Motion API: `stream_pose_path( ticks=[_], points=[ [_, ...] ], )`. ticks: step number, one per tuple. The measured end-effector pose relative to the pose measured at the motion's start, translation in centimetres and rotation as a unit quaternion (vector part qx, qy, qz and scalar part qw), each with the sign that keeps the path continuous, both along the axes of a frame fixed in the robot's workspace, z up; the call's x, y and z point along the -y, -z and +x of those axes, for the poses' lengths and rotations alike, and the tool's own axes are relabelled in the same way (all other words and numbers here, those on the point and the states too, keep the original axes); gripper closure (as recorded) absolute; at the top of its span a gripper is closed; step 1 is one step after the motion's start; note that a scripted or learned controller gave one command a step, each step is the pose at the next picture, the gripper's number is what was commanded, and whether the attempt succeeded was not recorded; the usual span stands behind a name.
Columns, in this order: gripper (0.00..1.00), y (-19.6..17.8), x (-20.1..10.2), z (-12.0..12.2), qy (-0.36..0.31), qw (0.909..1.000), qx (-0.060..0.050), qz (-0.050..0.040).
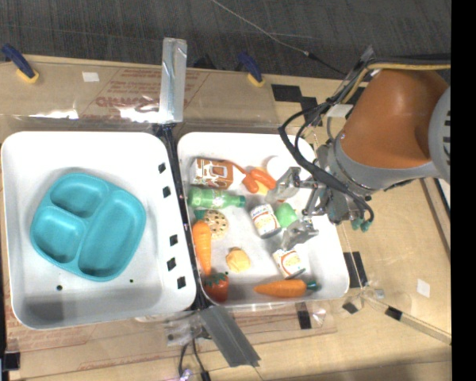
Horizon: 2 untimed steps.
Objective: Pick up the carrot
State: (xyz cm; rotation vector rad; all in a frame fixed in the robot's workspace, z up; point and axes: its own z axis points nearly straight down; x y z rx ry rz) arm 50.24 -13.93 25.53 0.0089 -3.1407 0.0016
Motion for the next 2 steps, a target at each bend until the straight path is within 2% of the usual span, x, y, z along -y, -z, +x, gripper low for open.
stream_pose_path(
  ticks=[1,2],
  points=[
    [0.00,15.4,-3.0,-1.3,0.078,0.9969,-0.005,0.0015],
    [0.00,16.3,-4.0,-2.5,0.105,0.9945,0.000,0.0006]
  ],
)
